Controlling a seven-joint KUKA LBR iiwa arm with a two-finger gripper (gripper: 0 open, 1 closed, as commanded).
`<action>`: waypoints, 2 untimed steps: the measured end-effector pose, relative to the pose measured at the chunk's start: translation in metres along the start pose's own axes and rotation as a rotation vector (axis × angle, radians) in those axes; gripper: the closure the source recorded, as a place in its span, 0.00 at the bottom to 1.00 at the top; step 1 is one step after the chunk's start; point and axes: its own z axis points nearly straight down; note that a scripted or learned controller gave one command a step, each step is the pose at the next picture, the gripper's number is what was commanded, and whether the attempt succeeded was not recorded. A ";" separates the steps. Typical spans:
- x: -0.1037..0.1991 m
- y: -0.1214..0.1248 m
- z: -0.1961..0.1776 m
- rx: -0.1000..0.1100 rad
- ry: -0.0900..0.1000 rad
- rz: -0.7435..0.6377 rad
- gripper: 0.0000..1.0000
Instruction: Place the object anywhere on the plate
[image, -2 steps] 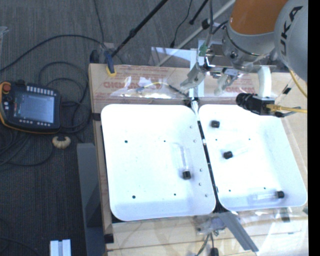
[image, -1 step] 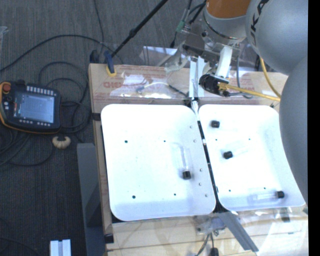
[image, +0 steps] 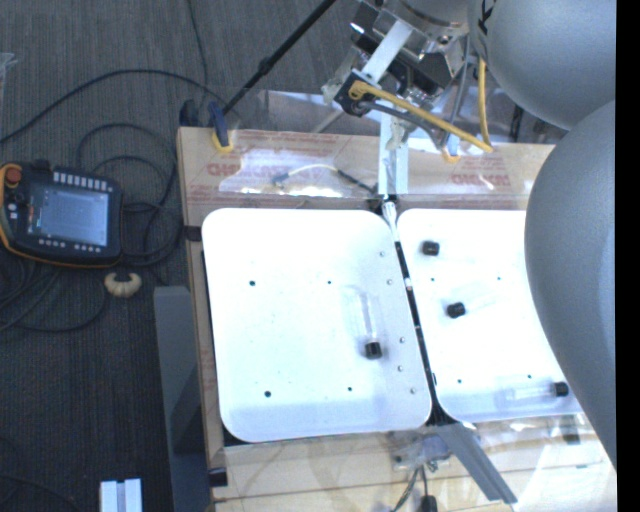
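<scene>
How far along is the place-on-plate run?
Done: nothing that shows. No plate can be made out. In hand: nothing visibly; the claw hangs above the far edge of the bench, over the seam between the bins. Left: a clear tube with a black cap lies in the left bin; three more capped tubes lie in the right bin. The whole pick and place looks still ahead.

Two white bins sit side by side: the left bin holds a clear tube with a black cap; the right bin holds another capped tube and two small black caps. The gripper hangs above the bins' far edge.
</scene>
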 end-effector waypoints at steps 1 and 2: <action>-0.062 0.014 0.001 0.004 0.000 0.367 0.00; -0.031 -0.035 0.001 0.002 0.001 0.569 0.00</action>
